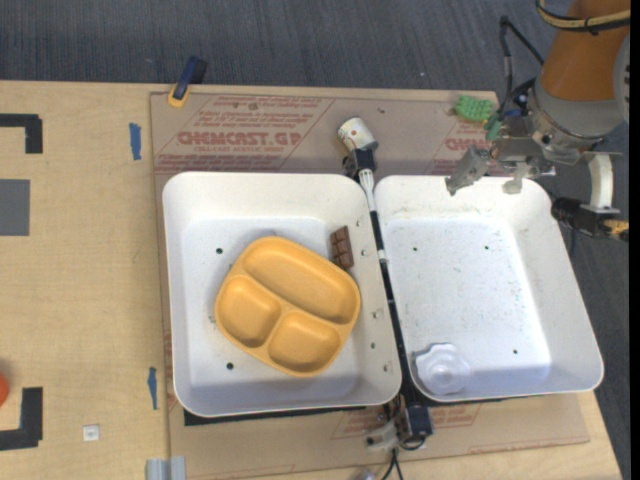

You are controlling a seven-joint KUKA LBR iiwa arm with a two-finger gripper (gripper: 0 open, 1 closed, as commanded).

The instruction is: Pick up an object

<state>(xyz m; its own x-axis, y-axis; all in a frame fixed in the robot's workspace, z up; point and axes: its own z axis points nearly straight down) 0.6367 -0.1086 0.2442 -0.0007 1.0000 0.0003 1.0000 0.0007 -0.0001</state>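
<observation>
A yellow three-compartment plate [288, 304] lies tilted in the middle of the left bin [190, 208]. A small brown bar [342, 248] leans by that bin's right wall, just above the plate. A clear plastic cup [442, 368] rests in the near left corner of the right bin [560, 298]. My gripper [490, 181] hangs over the far edge of the right bin, open, with nothing between its fingers. It is well away from all three objects.
A white and black fitting [355, 138] stands at the far end of the seam between the bins. A green piece [474, 108] sits on the cardboard behind the right bin. A blue and yellow clamp [187, 79] lies at the far left.
</observation>
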